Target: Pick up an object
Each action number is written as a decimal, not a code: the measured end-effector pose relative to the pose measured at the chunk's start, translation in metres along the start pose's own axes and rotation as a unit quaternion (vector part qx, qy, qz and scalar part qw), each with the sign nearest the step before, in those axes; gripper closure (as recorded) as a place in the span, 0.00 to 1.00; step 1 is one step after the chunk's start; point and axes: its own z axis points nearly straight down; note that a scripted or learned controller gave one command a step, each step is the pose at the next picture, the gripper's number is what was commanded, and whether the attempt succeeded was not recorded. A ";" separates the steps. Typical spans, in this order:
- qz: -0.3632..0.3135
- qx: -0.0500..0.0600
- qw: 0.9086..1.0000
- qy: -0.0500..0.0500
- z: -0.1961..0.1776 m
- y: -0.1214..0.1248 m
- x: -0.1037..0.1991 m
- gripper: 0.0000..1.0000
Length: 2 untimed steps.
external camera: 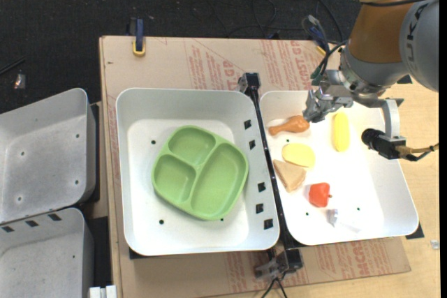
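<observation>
My end effector (pixel 316 110) sits in the upper right of the frame, over the upper left corner of the right bin (pixel 391 216). It is low, directly beside the thick end of the orange drumstick-shaped toy (pixel 289 125). Whether it is released or clenched I cannot tell; the tip is dark and too small to resolve, and I cannot confirm contact with the toy.

Contents of the right bin, all lying on its floor: the drumstick toy at upper left; a long yellow piece (pixel 340 132) just to the right of my end effector; a pale yellow rounded piece (pixel 299 155) below the drumstick; a tan wedge (pixel 290 175) touching or nearly touching its lower edge; a red piece (pixel 319 195) lower down; a small pale scrap (pixel 333 218) near the bottom edge.

The left bin (pixel 136 220) holds a green divided plate (pixel 200 172), lying flat, well apart from my arm.

Assessment: the approach appears complete, with the drumstick toy the likely target. No object is lifted; nothing is seen between my fingers. Closing, securing and raising remain outstanding. The task is at an early to middle stage.
</observation>
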 end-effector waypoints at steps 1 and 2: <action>0.000 -0.001 1.000 0.000 0.004 0.002 0.052 1.00; -0.001 0.000 1.000 0.000 -0.005 -0.008 0.108 1.00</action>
